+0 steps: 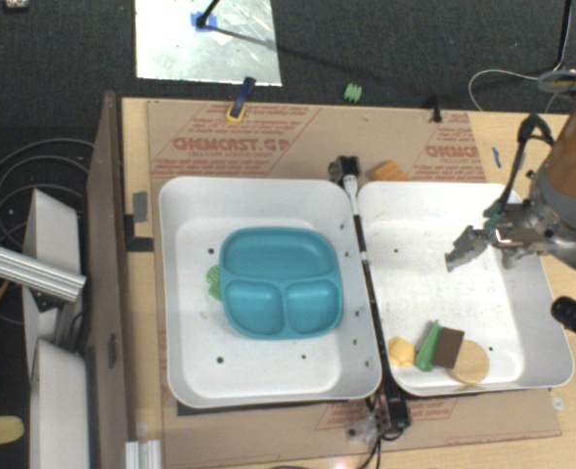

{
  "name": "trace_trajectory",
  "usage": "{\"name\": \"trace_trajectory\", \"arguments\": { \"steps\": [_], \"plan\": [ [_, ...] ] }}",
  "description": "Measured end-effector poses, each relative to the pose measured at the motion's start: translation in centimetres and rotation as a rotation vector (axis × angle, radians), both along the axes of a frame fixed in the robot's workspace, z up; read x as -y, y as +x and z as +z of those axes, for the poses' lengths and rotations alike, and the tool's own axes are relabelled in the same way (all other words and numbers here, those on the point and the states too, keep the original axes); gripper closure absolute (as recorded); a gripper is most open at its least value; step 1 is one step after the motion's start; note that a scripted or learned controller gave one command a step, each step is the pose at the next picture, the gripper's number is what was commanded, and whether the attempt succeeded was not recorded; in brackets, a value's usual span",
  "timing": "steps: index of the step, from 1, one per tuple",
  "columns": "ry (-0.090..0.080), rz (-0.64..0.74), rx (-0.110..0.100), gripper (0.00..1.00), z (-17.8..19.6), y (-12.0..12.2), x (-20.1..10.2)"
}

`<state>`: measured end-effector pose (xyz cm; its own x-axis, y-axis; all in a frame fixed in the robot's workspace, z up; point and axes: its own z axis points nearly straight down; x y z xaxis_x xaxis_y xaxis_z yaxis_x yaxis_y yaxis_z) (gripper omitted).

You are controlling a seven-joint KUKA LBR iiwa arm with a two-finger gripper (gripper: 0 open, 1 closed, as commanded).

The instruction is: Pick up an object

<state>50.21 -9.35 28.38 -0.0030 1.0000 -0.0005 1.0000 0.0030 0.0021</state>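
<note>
Objects for picking, a small huddle of play-food pieces, lie at the lower edge of the right-hand bin (532,291): a yellow lump (401,352), a green stick (428,347), a brown block (449,347) and a tan round disc (470,362), all touching or just beside one another. The gripper (464,252) hangs over the bare middle of that bin, above and a little to the right of the cluster in the frame, its dark fingers pointing toward the left; it carries nothing, though whether the fingers are spread or closed cannot be told from this slant. The grey arm (561,213) enters from the right edge. In the left-hand bin (185,291) sits a blue divided tray (280,281), with a small green piece (213,281) tucked at its left rim, while an orange item (389,172) rests on the counter (268,140) just beyond the bins' upper edge.

The reach appears to be under way, with no grasp yet made. To do it well, the gripper would likely need to travel toward the lower edge of the frame and settle on one piece at the fringe of the pile, the yellow lump or the disc, rather than the crowded middle, keeping clear of the bin's wall.
</note>
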Motion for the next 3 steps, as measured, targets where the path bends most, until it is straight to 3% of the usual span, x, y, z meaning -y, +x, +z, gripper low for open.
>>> {"name": "trace_trajectory", "arguments": {
  "steps": [1,2,3],
  "plan": [
    [-0.002,-0.006,-0.006,0.00,-8.5,3.7,6.3],
    [-0.003,0.004,0.006,0.00,-16.0,13.2,8.5],
    [0.002,0.006,-0.002,0.00,-20.1,13.7,3.6]
  ]
}}
